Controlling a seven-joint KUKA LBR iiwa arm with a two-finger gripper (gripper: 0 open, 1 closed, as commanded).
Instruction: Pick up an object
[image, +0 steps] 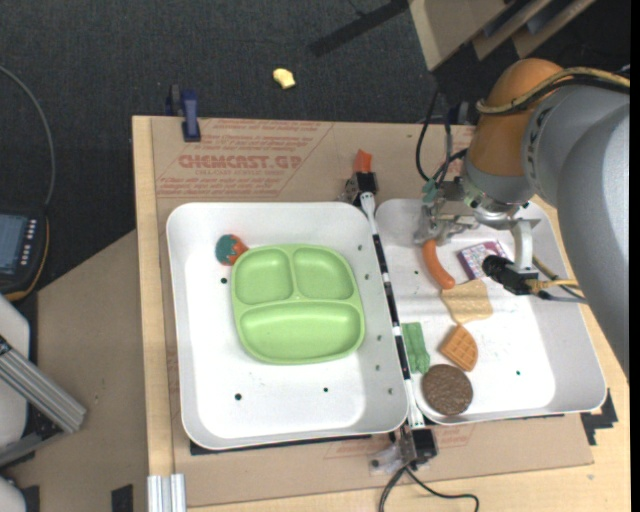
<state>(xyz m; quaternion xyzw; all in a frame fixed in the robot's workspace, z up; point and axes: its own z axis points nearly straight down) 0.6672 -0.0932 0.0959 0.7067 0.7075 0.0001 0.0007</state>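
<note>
The gripper (436, 226) hangs at the far end of the right bin (560, 385), just above the orange sausage (437, 265) (whether its fingers are spread I cannot tell), and a descent slightly off-centre would likely roll the sausage against the neighbouring cracker (469, 300).

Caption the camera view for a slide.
Pincer poised over the orange sausage in the right bin; green tray lies left.

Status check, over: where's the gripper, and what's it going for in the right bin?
Gripper low in right bin, far corner. Orange sausage just beneath it, not seen between fingers. Purple packet and cracker close beside.
</note>
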